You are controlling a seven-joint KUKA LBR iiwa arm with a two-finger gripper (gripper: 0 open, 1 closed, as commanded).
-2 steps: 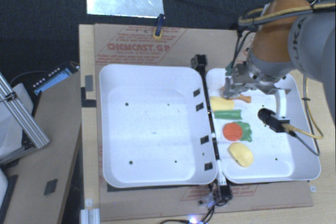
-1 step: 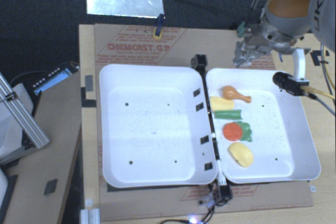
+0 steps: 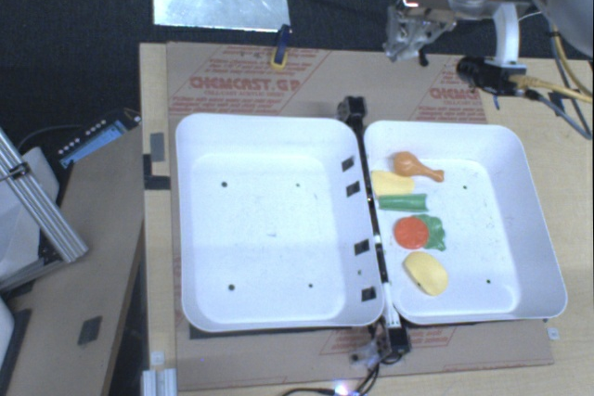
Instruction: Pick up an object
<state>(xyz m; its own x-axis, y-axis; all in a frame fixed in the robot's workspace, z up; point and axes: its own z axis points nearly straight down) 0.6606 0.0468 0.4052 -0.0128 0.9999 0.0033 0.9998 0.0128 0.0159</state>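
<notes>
Holding four toy foods, the right bin (image 3: 534,199) carries them in a column by its left wall: one drumstick (image 3: 415,166) at the far end, one corn cob (image 3: 397,191) with a green husk, one tomato (image 3: 414,232) with green leaves, one potato (image 3: 426,273) nearest the camera. Left bin (image 3: 269,218): bare white floor. Two bins sit side by side on the worktop (image 3: 232,79). The hand (image 3: 406,40) hangs beyond the right bin's far rim, well apart from the drumstick; whether it is released or clenched cannot be told.
</notes>
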